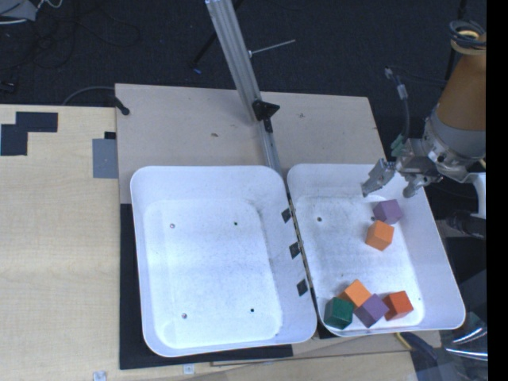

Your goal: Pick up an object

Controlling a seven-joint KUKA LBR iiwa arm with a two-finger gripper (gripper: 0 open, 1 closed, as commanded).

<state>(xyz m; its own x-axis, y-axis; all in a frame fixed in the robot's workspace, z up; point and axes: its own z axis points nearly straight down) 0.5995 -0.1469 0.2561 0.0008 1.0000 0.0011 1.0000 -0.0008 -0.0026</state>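
1. Risk: the purple cube (387, 210) and the orange cube (380, 234) sit nearly touching in the right bin (444, 276), right of centre in the frame. A descent between them could nudge both and grip neither.
2. The gripper (394, 179) hangs just above the purple cube at the bin's upper edge, fingers spread apart, apparently touching nothing, though the slant makes that hard to confirm.
3. Four more cubes cluster at lower right.
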